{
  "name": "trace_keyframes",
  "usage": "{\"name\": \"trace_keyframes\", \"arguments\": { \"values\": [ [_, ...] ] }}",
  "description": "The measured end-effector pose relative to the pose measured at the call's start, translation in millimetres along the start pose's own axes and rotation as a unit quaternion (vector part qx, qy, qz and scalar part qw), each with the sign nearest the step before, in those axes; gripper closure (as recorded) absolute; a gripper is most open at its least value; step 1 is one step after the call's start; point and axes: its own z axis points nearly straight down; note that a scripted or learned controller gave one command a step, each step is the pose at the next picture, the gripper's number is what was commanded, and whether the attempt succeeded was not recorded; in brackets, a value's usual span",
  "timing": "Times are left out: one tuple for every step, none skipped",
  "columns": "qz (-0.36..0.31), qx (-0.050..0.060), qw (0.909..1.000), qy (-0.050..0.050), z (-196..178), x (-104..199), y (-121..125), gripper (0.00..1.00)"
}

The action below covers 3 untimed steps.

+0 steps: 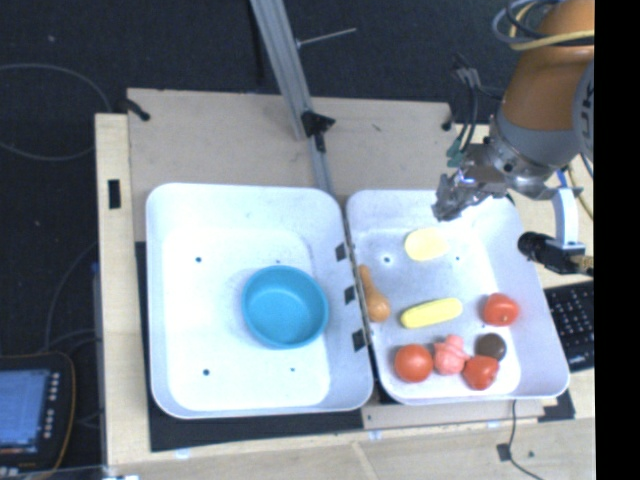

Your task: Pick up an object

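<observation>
My gripper [452, 201] hung over the far end of the right bin [530, 383], toward twelve o'clock of that bin, with my grey wrist and its orange band reaching back to two o'clock from there. Whether it was open or closed I could not tell from the slant of the camera, and nothing could be seen caught in it. Just at five o'clock from the gripper, close but apart from it, lay a pale yellow rounded piece [425, 244] on the bin floor. Farther toward six o'clock lay a longer yellow piece [431, 313], tilted slightly, near the middle of the bin. At nine o'clock of that piece, against the bin's left wall, lay an orange-brown carrot-like piece [373, 296] running lengthwise. At three o'clock of the long yellow piece sat a red tomato-like ball [500, 310]. Along the near end of the bin, at six o'clock, was a cluster: a red-orange ball [413, 362], a pink lumpy piece [451, 354] touching it, a smaller red piece [480, 371] just beside the pink one, and a dark brown round piece [490, 346] touching the red one's upper edge. In the left bin [180, 228] a blue bowl [285, 306] stood upright, right of its centre, well apart from my gripper.
</observation>
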Motion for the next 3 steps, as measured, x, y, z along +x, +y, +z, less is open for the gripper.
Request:
{"name": "trace_keyframes", "arguments": {
  "values": [
    [0.0, 0.002, 1.0, -0.001, 4, 52, 7, 1.0],
    [0.001, 0.002, 1.0, -0.002, 15, 89, 26, 1.0],
    [0.0, 0.002, 1.0, -0.001, 15, 143, 44, 1.0]
  ]
}}
